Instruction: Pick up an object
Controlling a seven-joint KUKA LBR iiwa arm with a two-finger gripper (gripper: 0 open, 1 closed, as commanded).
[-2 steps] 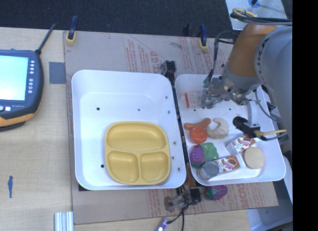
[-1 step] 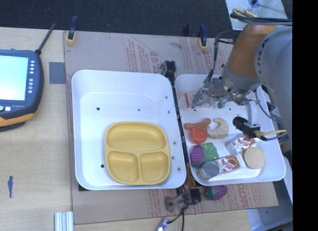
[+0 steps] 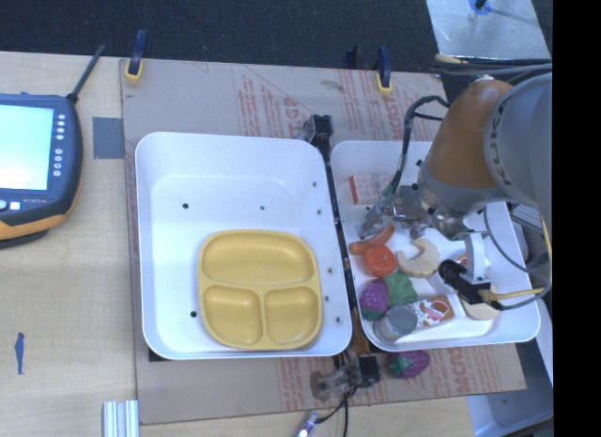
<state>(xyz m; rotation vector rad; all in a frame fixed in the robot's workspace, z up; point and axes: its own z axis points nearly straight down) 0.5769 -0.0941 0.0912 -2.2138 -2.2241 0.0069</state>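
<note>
Near edge: a purple berry-like toy (image 3: pixel 409 364) lies outside the bins on the cardboard, just past the right bin's (image 3: pixel 515 334) front rim; inside that bin, front left corner, a grey can end (image 3: pixel 398 321) beside a small printed packet (image 3: pixel 435 311); behind these a purple piece (image 3: pixel 375 296), a green piece (image 3: pixel 403 288), a red round toy (image 3: pixel 380 260), a pale curved piece (image 3: pixel 422 257), all crowded together; left bin (image 3: pixel 169 167) bears a yellow divided tray (image 3: pixel 260 288); farther back the gripper (image 3: pixel 392 205) sits low over the right bin's rear left, near an orange strip (image 3: pixel 371 238); fingers look slightly parted, possibly bare, though clutter blurs them; I cannot tell for sure; grey tablet (image 3: pixel 28 163) far left.
</note>
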